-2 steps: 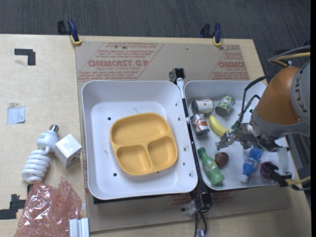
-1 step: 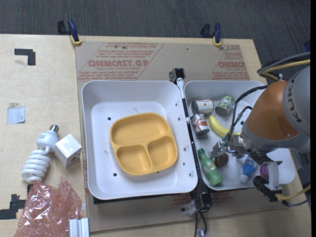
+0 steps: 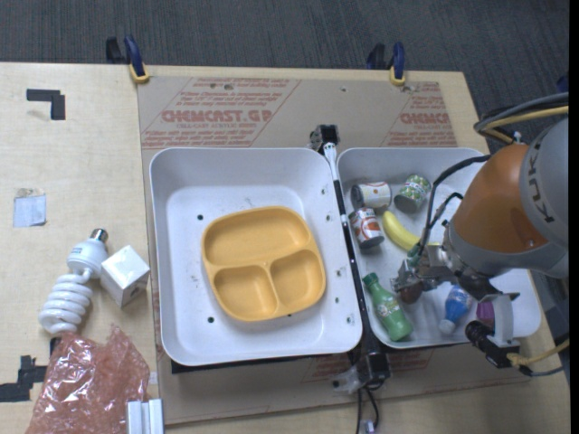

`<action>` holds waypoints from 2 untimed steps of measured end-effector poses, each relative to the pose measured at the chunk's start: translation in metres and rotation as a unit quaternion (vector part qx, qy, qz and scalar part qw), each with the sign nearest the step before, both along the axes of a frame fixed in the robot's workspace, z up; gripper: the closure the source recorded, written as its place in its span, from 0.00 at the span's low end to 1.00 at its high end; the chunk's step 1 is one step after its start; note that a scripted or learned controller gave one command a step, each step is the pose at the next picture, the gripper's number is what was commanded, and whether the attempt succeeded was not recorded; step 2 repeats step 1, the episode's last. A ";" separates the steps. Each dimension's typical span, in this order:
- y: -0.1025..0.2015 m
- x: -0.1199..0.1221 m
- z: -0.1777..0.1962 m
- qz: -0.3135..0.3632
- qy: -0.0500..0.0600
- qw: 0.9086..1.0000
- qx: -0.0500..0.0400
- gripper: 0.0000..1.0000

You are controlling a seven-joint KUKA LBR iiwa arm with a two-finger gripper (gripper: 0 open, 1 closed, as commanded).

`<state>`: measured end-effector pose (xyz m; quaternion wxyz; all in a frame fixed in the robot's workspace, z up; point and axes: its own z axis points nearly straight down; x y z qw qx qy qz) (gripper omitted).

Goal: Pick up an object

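Low in the right white bin (image 3: 362, 163), among its clutter: gripper (image 3: 412, 283), dark and partly hidden under the grey arm with its orange band (image 3: 493, 208); impossible to tell how its jaws stand or whether anything is held. Just left of the gripper, a green plastic bottle (image 3: 387, 308) lying tilted. Just above, a yellow banana (image 3: 398, 231). Further up, a small red-and-white can (image 3: 366, 227), a grey-white can (image 3: 371, 193) and a green-patterned can (image 3: 413, 191). To the right, a small blue-and-white bottle (image 3: 455, 307) and a purple object (image 3: 486, 313). In the left white bin (image 3: 172, 242), a yellow three-compartment plastic plate (image 3: 262, 262). On the table (image 3: 54, 170), well apart to the left, a white spiral light bulb (image 3: 71, 287) beside a small white box (image 3: 125, 274).
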<state>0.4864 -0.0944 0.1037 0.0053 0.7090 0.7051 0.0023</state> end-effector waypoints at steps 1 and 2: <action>0.077 -0.008 0.089 0.003 0.005 1.000 0.002 1.00; 0.077 -0.008 0.089 0.003 0.005 1.000 0.002 1.00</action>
